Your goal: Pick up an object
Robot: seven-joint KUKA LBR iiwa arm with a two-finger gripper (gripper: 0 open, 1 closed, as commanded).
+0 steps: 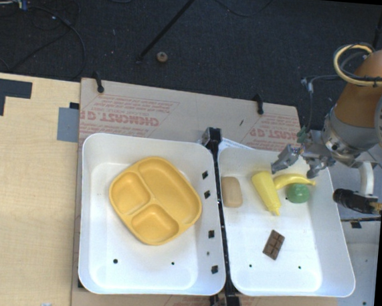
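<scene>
Banana (293, 182), yellow, curved, beside green ball (298, 193)

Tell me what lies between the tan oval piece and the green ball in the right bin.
In the camera view, the yellow corn-shaped piece lies between the tan oval piece and the green ball, with a yellow banana touching the ball's upper side.

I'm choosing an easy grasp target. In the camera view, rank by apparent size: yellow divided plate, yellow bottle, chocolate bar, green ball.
1. yellow divided plate, by far the largest
2. yellow bottle
3. chocolate bar and green ball: they look about alike, so I won't rank them.
</scene>
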